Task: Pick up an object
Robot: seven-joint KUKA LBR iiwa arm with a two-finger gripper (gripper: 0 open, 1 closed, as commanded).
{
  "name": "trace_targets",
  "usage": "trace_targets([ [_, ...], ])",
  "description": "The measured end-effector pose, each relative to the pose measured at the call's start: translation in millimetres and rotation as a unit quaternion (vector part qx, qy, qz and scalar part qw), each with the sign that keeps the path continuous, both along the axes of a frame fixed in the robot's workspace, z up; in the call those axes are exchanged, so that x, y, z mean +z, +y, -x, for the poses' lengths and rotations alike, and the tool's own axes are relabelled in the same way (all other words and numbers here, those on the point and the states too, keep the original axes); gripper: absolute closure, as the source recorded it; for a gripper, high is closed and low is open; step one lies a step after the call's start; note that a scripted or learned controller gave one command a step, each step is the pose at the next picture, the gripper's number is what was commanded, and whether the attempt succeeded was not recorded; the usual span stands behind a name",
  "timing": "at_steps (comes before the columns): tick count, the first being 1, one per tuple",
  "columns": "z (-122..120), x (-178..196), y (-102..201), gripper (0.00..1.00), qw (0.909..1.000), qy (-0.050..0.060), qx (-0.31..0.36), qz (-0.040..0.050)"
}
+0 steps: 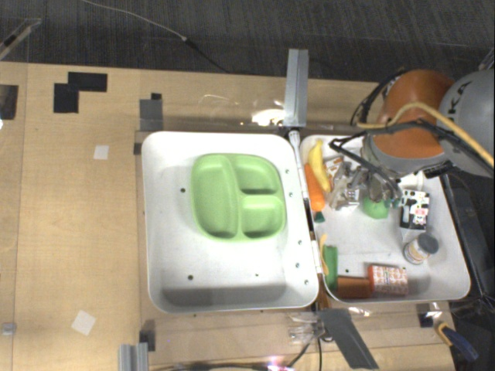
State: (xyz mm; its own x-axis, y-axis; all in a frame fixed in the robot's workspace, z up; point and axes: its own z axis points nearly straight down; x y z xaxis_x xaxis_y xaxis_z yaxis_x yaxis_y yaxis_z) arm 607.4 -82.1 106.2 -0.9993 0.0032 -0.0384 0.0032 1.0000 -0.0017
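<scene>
The claw [352, 188] hangs low in the right bin [448, 288]; whether it is open or closed I cannot tell. A green object [377, 208] lies just beside it, a banana [316, 161] nearby: best descend straight, centred on one item

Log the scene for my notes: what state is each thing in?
Green tray: upside down in the left bin.
Banana: lying flat along the right bin's left wall.
Carrot: lying beside the banana.
Gripper: low inside the right bin.
Brown packet: lying flat.
</scene>
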Motion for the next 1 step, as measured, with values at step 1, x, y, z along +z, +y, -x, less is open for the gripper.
trace_targets([
  [1,-40.8,65.0,-91.7,1.0,0.9965,0.012,0.082,0.0033],
])
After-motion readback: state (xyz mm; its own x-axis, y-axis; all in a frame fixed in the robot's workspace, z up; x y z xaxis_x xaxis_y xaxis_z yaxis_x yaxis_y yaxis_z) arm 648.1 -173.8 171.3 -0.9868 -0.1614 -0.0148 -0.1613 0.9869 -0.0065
